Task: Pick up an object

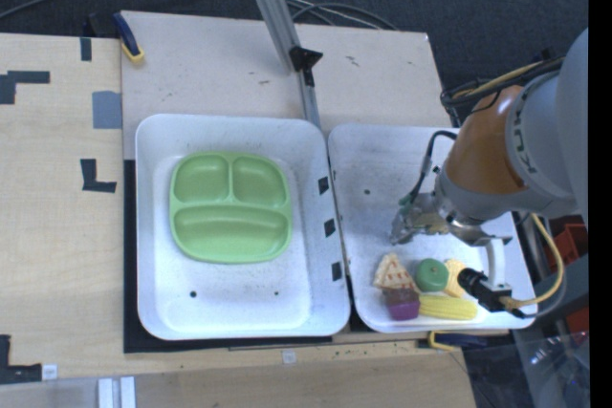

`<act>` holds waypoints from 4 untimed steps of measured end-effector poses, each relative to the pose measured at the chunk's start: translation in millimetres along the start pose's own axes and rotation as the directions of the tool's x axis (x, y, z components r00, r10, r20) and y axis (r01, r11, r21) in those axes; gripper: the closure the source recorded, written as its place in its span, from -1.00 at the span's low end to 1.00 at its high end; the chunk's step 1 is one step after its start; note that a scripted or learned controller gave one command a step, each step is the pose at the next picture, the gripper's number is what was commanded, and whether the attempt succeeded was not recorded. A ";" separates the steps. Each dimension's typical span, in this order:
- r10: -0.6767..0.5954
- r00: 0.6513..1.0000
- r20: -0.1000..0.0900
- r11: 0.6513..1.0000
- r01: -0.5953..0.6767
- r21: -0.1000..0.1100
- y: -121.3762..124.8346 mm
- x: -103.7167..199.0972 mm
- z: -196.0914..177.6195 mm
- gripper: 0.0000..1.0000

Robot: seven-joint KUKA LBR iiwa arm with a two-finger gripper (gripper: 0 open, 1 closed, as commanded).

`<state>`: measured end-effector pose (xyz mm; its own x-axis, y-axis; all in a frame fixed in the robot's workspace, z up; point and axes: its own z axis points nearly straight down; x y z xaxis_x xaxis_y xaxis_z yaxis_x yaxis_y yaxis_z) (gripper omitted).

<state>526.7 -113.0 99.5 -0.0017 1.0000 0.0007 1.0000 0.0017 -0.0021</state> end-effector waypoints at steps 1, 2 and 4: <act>0.000 1.000 0.001 1.000 0.000 -0.004 -1.3 3.6 -42.4 1.00; 0.001 1.000 0.001 1.000 -0.001 -0.005 -0.8 -0.3 -85.1 1.00; -0.006 1.000 -0.002 1.000 0.006 -0.002 8.9 60.6 -138.2 1.00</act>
<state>535.9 -52.5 237.7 -0.0079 1.0000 0.0023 1.0000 0.0079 -0.0005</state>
